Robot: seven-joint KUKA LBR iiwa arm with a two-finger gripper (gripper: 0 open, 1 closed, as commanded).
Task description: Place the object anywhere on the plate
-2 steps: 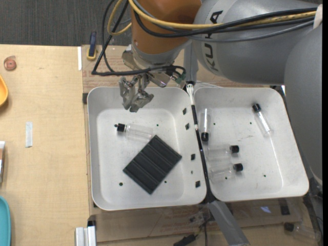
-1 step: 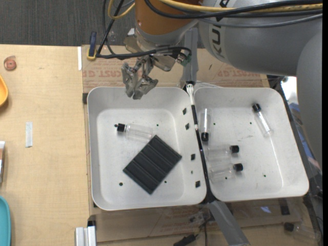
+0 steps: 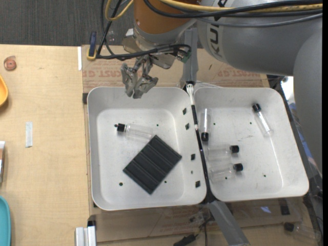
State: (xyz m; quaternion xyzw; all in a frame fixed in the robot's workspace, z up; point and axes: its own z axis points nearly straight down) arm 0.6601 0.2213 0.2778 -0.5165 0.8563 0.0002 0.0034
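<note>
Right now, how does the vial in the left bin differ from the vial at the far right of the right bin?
The left-bin vial lies alone beside the black ridged plate; the far-right vial shares its bin with three other vials. The left-bin vial lies nearly across the view, cap to the left; the far-right vial runs more up and down, cap at the top. Both are clear tubes with black caps, lying flat on a white bin floor.

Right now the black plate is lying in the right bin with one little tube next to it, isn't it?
Not quite. The camera view shows the black plate lying in the left bin, not the right one. The rest holds: one little tube with a black cap lies next to it, just above the plate and apart from it.
</note>
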